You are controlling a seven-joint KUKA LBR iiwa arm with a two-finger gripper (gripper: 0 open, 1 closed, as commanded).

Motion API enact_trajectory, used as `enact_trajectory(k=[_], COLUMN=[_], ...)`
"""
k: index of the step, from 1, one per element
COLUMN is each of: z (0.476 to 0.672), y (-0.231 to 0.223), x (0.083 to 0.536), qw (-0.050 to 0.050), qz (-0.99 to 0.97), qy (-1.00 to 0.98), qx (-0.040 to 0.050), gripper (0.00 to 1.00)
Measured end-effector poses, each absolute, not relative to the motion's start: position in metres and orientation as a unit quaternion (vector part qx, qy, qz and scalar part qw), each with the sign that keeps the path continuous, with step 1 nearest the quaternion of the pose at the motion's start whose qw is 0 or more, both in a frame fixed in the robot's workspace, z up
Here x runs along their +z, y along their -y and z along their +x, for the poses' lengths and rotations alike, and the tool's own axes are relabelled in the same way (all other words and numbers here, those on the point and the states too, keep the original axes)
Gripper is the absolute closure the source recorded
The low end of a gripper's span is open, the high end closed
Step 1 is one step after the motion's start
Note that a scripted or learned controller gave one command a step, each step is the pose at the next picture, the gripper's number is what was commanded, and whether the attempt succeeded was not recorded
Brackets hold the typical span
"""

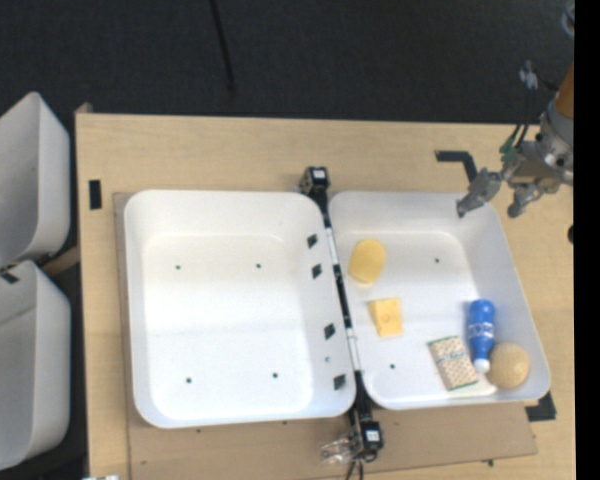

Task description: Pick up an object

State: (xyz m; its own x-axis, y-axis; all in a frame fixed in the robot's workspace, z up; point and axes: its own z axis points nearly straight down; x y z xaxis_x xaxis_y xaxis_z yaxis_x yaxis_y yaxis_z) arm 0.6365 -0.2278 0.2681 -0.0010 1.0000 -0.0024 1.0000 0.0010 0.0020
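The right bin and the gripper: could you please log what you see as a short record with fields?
right bin: holds five things
yellow round piece: upper left of the bin
yellow block: below the round piece, apart from it
blue bottle: lower right, lying down, white cap toward the near edge
tan ball: lower right corner, beside the bottle's cap
patterned packet: left of the bottle, lying flat
gripper: above the bin's far right corner, fingers spread, holding nothing
left bin: beside the right bin

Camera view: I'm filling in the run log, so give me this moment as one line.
gripper: open, over right bin's far rim, holding nothing | right bin: yellow round piece, yellow block, blue bottle, tan ball, patterned packet
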Motion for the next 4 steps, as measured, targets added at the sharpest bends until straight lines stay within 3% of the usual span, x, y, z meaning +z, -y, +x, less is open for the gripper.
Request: enact_trajectory(k=[1, 2, 3, 4], z=[0.663, 0.691, 0.69, 0.628], y=[0.107, 0.11, 0.103, 0.116], x=[0.164, 0.101, 0.106, 0.106], qw=[-0.004, 0.003, 0.005, 0.005], qz=[0.703, 0.705, 0.706, 0.707], qy=[-0.711, -0.709, -0.708, -0.707], qx=[0.0002, -0.0012, -0.0029, 0.0022], gripper=[0.0, 0.0, 0.0, 0.0])
